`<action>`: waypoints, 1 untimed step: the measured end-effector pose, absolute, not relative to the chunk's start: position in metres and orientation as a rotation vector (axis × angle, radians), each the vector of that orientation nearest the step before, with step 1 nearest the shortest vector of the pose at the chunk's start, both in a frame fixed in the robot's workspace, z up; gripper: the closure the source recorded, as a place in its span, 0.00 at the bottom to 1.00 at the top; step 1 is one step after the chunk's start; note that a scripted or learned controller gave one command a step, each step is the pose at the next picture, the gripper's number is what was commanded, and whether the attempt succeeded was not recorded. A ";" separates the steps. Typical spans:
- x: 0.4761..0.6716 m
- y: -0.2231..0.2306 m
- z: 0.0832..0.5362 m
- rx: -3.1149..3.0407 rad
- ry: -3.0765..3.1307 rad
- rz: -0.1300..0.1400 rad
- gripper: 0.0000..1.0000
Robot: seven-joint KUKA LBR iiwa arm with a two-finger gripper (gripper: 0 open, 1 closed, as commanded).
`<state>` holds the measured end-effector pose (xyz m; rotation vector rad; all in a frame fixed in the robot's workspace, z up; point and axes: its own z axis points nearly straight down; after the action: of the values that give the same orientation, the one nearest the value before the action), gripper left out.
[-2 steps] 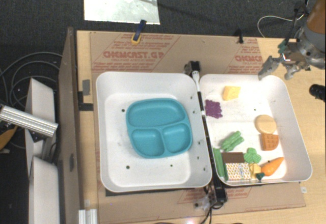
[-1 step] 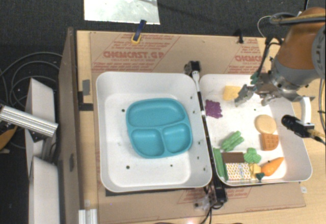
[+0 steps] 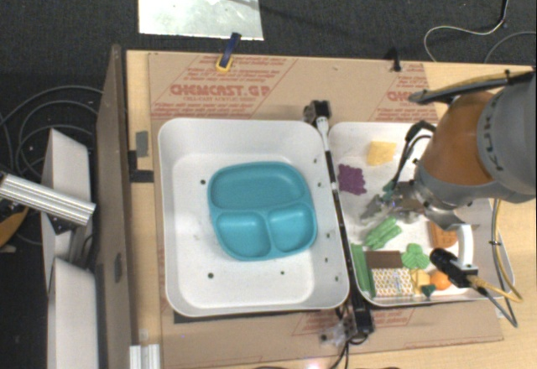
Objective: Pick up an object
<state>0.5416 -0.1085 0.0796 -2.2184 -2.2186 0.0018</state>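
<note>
My gripper [image 3: 384,203] hangs low over the middle of the right bin [image 3: 478,216], at the end of the grey arm with the orange band [image 3: 453,149]. Just below it lies a green pod-shaped object [image 3: 382,234]. A purple bunch of grapes [image 3: 351,179] lies to its left. Toward the back of the bin lies a yellow block [image 3: 382,152]. At the bin's front lie a green leafy piece [image 3: 414,257], a brown block [image 3: 386,259], a patterned box [image 3: 391,282] and a small orange piece [image 3: 440,280]. I see nothing held.
The left bin [image 3: 189,191] holds a teal divided plate [image 3: 262,210]. A black divider rail [image 3: 334,191] runs between the bins. An orange-brown piece [image 3: 443,236] lies under the arm at the right. Cables lie at the bench's front right corner.
</note>
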 end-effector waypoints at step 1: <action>0.617 -0.146 0.086 -2.224 -2.233 -0.007 0.00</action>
<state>0.6172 -0.1460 0.0861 -2.2237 -2.2331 -0.0071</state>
